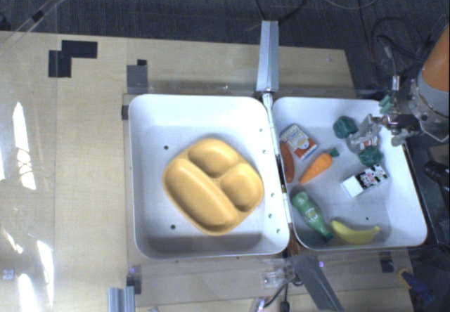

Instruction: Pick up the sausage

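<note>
The sausage is a reddish-brown link lying lengthwise against the left wall of the right bin, between a small orange and white carton and a carrot. My gripper hangs over the bin's upper right part, well to the right of the sausage and apart from it. It is open with nothing between its fingers. It sits between a teal object and a second teal piece.
The right bin also holds a green bottle, a banana and a white and black box. A yellow compartment tray lies in the left bin. A metal post stands behind the divider.
</note>
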You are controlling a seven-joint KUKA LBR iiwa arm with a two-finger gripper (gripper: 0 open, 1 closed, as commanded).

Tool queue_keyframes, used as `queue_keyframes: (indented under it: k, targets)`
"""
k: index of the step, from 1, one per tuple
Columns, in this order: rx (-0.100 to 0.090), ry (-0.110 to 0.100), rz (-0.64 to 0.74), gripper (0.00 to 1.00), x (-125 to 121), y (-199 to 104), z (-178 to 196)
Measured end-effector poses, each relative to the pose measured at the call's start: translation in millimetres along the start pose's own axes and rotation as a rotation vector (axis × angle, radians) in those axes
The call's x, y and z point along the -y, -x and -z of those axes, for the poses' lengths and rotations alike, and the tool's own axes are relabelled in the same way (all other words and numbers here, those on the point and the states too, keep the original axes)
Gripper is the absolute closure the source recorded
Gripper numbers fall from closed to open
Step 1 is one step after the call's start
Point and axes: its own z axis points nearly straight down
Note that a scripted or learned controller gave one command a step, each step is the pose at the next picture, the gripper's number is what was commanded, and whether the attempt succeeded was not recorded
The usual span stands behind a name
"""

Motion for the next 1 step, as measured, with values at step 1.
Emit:
queue_keyframes:
  k: [1]
  targets:
    - [-0.001, -0.002, -0.15, 0.0, -23.9, -64.1, -91.2]
